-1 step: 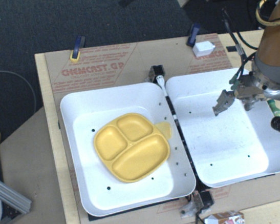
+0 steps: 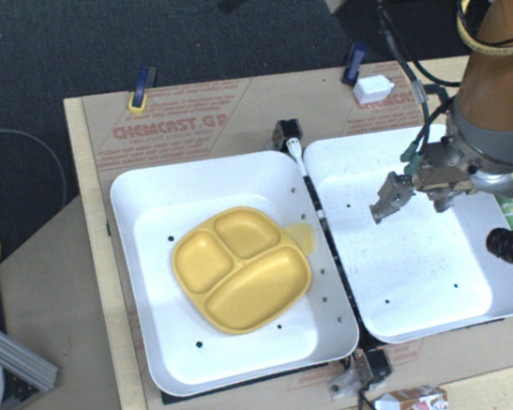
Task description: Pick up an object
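A yellow divided plate [image 2: 241, 268] with three compartments lies in the middle of the left bin [image 2: 164, 354], tilted slightly. A small yellow piece [image 2: 301, 237] pokes out from under its right edge. My gripper [image 2: 390, 198] hangs over the upper middle of the right bin [image 2: 423, 309], well to the right of the plate, with nothing visibly held. A green and white thing [image 2: 512, 215] shows at the right bin's right edge, partly hidden by the arm.
The two bins meet along a black divider [image 2: 323, 237]. A small white block [image 2: 373, 89] and a blue clip [image 2: 140, 90] sit on the cardboard behind the bins. A small brown packet [image 2: 419, 407] lies in front.
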Motion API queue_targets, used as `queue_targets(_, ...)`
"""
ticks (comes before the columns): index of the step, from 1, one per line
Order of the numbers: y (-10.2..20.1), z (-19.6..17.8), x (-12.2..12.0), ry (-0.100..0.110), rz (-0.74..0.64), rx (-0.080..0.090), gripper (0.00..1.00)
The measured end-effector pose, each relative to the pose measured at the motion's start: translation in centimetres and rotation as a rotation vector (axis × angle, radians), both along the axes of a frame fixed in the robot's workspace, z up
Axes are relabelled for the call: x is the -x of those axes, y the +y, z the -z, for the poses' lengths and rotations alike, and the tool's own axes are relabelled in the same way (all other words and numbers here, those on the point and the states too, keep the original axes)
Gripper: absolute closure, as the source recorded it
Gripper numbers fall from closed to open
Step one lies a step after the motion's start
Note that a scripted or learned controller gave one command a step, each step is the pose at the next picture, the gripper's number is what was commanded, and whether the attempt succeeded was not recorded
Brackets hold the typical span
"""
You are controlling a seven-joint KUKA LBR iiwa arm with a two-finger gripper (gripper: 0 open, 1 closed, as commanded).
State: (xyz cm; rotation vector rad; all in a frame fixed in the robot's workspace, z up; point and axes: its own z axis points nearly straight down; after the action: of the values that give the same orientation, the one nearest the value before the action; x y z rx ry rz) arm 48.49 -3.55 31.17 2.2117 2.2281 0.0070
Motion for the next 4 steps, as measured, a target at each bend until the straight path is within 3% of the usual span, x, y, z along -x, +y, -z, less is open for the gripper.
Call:
queue_targets(1,7.5,-18.6,-0.6,-0.018,-0.002,-0.002,0.00)
queue_targets(2,13.1,-22.6,0.6,-0.003,0.001,-0.001,0.00)
queue_targets(3,19.1,-22.2,0.6,0.001,0.000,0.000,0.00)
queue_targets(4,18.8,-23.4,0.5,-0.004,0.004,-0.001,1.00)
